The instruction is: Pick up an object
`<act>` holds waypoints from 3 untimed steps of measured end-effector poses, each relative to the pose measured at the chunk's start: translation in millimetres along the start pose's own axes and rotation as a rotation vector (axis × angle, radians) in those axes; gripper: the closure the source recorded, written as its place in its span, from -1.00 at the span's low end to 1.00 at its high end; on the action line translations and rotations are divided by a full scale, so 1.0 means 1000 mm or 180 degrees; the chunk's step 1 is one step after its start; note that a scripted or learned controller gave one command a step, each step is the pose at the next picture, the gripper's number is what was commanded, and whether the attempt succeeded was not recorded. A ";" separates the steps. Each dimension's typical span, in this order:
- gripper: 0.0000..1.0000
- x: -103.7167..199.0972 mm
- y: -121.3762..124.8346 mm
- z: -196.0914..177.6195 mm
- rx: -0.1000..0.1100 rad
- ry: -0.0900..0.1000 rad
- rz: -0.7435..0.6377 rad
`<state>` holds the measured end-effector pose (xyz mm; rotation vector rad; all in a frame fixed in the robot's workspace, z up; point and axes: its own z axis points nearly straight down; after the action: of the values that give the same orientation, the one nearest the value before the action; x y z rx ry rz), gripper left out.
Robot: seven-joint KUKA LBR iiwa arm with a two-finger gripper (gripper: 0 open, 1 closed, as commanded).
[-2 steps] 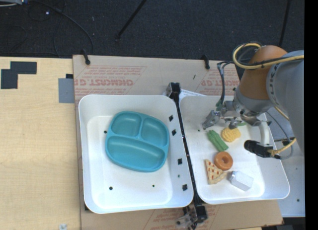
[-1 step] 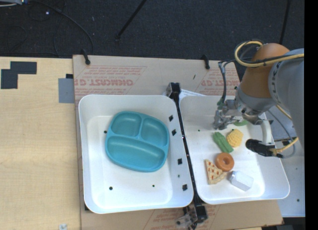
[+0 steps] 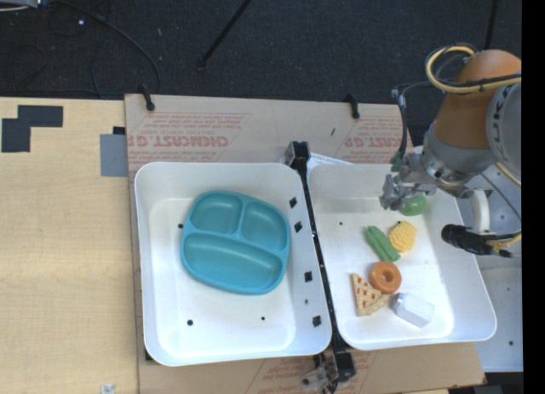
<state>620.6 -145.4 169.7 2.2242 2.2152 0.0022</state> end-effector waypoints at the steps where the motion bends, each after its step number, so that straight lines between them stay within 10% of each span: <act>1: 1.00 -0.001 0.001 -0.053 -0.0001 -0.0001 -0.0015; 3: 1.00 0.039 -0.013 -0.093 0.0024 0.0008 -0.0024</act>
<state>607.6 -106.0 262.3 2.2208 2.2288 -0.0033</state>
